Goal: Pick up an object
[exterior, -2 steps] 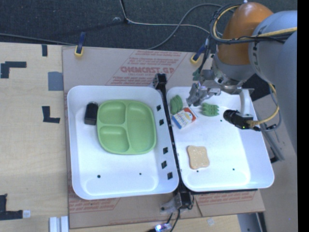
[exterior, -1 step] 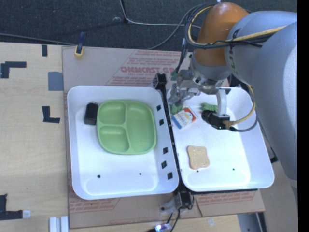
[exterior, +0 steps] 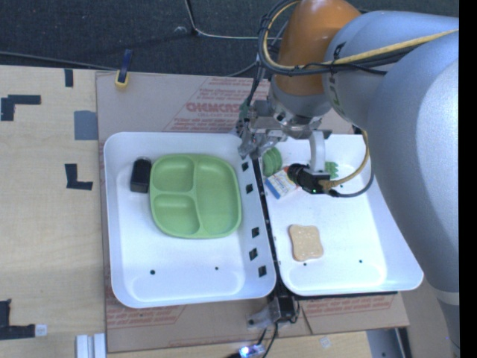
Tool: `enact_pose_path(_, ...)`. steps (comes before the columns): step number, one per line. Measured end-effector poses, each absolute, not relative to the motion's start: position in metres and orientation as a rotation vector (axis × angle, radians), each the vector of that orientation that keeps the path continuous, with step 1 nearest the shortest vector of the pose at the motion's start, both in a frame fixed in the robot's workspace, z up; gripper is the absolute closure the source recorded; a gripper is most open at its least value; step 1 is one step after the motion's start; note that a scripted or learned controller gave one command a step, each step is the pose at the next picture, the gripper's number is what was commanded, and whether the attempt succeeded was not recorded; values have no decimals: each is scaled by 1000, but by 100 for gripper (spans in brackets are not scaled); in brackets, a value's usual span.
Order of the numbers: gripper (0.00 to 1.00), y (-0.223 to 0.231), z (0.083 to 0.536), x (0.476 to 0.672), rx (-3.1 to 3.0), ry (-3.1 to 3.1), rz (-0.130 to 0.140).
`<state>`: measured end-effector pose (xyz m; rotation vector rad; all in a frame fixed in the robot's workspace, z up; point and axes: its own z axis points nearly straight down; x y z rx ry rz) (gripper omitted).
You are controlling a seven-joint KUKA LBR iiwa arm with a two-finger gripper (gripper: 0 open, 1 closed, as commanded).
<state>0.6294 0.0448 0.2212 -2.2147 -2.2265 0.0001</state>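
My gripper (exterior: 256, 146) hangs over the far end of the divider between the two bins, under the orange wrist band. Just right of it, in the right bin (exterior: 373, 222), a small round green object (exterior: 272, 159) lies close to the gripper's tip. A blue and white packet (exterior: 279, 185) sits directly in front of that. A tan slice of toast (exterior: 305, 242) lies nearer the front of the same bin. A yellow-green item (exterior: 330, 170) peeks out behind a black cable fitting. In the left bin (exterior: 123, 222) rest a green divided plate (exterior: 195, 196) and a small black block (exterior: 140, 175).
The big grey arm covers the right bin's far right side. A black cable loops over that bin near the packet. The raised divider with black marks (exterior: 257, 230) runs between the bins. A yellow clip (exterior: 121, 78) sits at the bench's back left.
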Motion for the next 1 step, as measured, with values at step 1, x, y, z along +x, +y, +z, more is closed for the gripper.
enact_pose_path(1,100,89,226,634,-2216,-2225,0)
